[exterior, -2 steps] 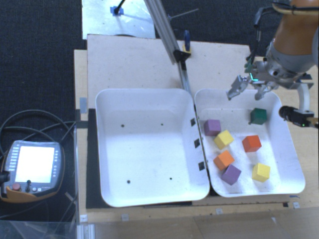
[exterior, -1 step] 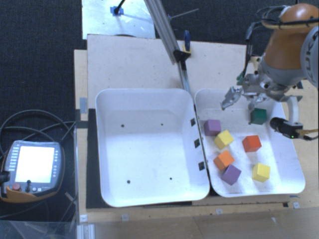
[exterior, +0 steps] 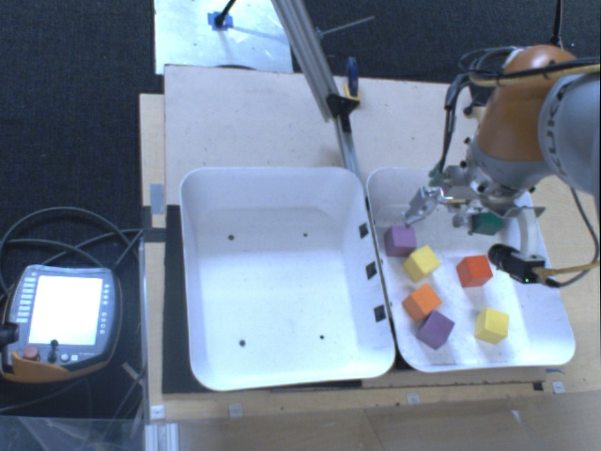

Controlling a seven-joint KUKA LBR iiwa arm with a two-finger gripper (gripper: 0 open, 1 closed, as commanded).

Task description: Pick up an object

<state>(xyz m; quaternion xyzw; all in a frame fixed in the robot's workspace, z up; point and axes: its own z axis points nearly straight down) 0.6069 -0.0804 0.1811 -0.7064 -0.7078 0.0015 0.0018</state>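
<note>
Overhead slanted view of a counter (exterior: pixel 254 111) carrying 2 shallow white bins side by side. The left bin (exterior: pixel 202 346) shows a bare floor marked by 4 small dark dots. The right bin (exterior: pixel 554 341) holds 7 small blocks: 2 purple, 2 yellow, 2 orange-to-red, and 1 green. The upper purple block (exterior: pixel 400 240) lies near the bin's left wall, with the upper yellow block (exterior: pixel 422 262) just beside it to the lower right. The orange block (exterior: pixel 423 301) and the lower purple block (exterior: pixel 436 329) sit close together below these. The red-orange block (exterior: pixel 474 271) and the lower yellow block (exterior: pixel 492 325) lie toward the right side. The blocks are near-cubes with no clear long axis; most rest turned at a slant to the bin walls. The green block (exterior: pixel 486 222) is partly hidden beneath the arm (exterior: pixel 526 111). The end effector (exterior: pixel 434 198) hangs over the upper part of the right bin, above the upper purple block; whether its fingers are spread or closed cannot be told, and nothing is seen between them. A pendant (exterior: pixel 61 322) with a pale screen rests left of the counter
</note>
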